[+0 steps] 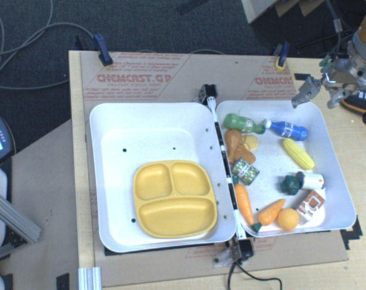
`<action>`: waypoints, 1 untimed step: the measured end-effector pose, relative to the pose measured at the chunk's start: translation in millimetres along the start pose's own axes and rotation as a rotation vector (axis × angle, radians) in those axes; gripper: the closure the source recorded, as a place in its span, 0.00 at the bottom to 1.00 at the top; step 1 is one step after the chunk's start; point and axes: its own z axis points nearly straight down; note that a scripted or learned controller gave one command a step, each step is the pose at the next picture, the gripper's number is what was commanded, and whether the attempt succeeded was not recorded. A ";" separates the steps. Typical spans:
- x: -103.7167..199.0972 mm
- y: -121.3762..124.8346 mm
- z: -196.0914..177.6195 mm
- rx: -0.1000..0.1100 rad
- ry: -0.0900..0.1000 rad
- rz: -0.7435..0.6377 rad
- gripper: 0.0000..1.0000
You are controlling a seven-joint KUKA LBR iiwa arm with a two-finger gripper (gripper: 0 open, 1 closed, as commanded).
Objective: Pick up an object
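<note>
The right bin (334,156) holds several toy foods: a green bottle (243,124), a blue bottle (288,129), a corn cob (297,153), a brown bread piece (235,144), a small green box (245,172), two carrots (243,203), an orange (288,220) and an orange-white carton (310,204). My gripper (319,96) hangs over the bin's far right corner, above and right of the blue bottle. Its fingers (303,93) are spread open with nothing between them.
The left bin (110,162) holds a yellow divided plate (173,197). A dark green piece with a white cap (300,182) lies near the carton. Blue clamps (101,48) sit at the board's far edge. Cables lie on the floor beyond.
</note>
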 end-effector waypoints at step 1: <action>-20.9 21.4 141.5 0.008 0.002 0.001 0.00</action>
